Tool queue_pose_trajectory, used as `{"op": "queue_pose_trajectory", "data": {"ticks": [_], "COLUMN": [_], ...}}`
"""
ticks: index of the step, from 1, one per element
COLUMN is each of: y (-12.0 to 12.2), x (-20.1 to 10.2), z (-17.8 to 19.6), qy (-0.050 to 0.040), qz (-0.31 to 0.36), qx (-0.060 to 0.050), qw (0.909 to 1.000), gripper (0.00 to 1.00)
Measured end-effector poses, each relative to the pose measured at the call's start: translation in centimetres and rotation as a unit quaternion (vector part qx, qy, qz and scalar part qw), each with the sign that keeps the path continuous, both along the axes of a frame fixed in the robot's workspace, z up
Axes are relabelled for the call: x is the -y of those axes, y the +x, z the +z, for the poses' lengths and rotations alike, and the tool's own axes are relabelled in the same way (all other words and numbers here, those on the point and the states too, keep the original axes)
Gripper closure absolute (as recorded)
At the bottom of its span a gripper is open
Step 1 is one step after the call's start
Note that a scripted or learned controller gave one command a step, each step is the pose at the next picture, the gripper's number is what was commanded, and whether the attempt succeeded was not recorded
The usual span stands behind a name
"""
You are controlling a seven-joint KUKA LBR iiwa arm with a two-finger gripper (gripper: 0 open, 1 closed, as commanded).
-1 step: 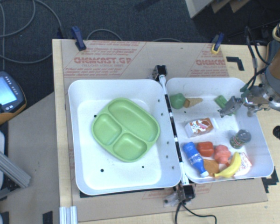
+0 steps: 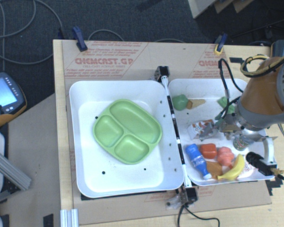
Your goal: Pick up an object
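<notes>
Arm over the right bin (image 2: 236, 85)

The gripper (image 2: 217, 129) hangs mid-right of frame above a small packet (image 2: 202, 126); whether it is wide or narrow cannot be told.

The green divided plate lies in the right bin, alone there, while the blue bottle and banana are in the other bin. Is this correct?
Not quite. The camera view shows the green divided plate in the left bin, alone there; the blue bottle and banana lie in the right bin.

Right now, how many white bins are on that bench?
2. The left bin holds a green divided plate. The right bin holds small toys, with the robot arm above it; the arm may hide some toys.
</notes>
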State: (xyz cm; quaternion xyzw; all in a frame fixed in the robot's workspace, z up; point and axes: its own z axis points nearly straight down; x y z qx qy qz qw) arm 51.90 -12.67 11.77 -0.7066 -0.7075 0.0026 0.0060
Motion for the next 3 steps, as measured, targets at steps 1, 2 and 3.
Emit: {"op": "queue_pose_trajectory", "data": {"ticks": [1,2,3], "y": [-4.0,-3.9,6.2], "x": [-1.5,-1.6,-8.1], "z": [-3.4,-2.2,7.3], "qy": [-0.0048,-0.0041,-0.0015], "qz": [-0.003,-0.002,0.005], "qx": [0.009,0.009,0.014], "qw": [0.9999,1.0000,0.9999], "gripper": [0.00,1.00,1.00]}}
